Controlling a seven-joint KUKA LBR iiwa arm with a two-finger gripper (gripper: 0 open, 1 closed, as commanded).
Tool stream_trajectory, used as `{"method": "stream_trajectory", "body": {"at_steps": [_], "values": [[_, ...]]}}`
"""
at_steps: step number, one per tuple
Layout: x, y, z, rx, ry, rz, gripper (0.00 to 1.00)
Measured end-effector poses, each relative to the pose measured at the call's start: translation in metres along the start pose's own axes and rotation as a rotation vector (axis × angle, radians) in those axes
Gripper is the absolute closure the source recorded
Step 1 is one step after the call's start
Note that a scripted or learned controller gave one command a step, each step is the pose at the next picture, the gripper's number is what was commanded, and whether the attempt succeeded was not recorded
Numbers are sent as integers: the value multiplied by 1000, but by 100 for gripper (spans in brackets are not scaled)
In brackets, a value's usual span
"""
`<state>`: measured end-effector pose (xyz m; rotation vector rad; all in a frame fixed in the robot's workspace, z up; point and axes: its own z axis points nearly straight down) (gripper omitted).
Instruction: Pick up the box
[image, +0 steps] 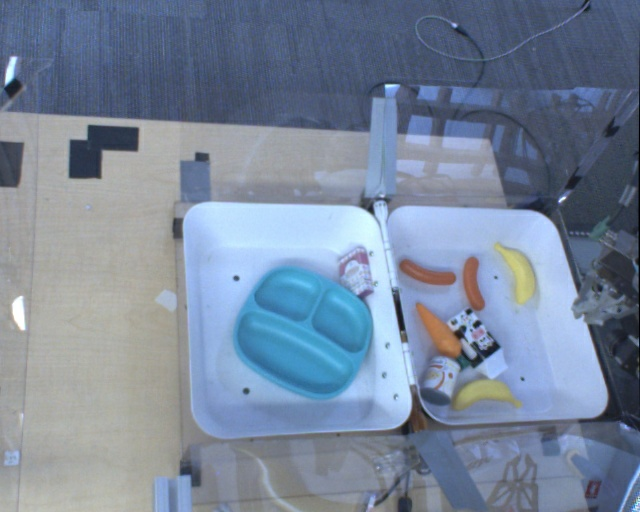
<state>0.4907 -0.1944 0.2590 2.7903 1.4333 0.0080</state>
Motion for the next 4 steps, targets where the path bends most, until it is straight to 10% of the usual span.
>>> {"method": "stream_trajectory", "body": {"at_steps": [1,2,3,4], "values": [[2,1,-11,-3,1,-9,100],[2,1,-11,-3,1,-9,0],[34,-27,-25,2,-2,353,0],[15,35,134,8,-3,248,0]]}}
